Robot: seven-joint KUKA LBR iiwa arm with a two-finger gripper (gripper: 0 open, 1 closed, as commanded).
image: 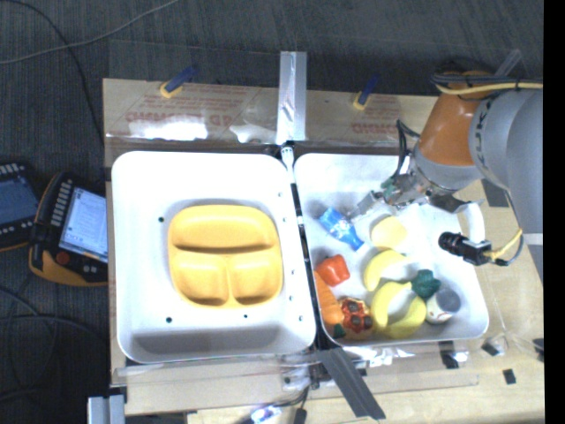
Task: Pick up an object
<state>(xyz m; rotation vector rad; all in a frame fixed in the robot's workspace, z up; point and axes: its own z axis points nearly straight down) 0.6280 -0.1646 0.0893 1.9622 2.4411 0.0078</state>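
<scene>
jaws [378,198] over R bin [305,237] | no legible text on objs

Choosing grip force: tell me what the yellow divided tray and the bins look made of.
Yellow divided tray: likely molded plastic, semi-gloss, with rounded compartments and soft highlights. Left bin and right bin: seemingly thin white plastic, smooth, with rounded corners.

Both bins [132,237] smooth white plastic, slight sheen. Yellow divided tray [226,254] moulded plastic, soft gloss. Toy fruit [393,303] in right bin glossy plastic. Blue packet [340,228] shiny, crinkled wrapper. Bench top [150,104] matt raw wood, clear film taped across. Arm [503,140] smooth grey casing, orange band satin. Floor [71,25] dark, rough carpet.
</scene>
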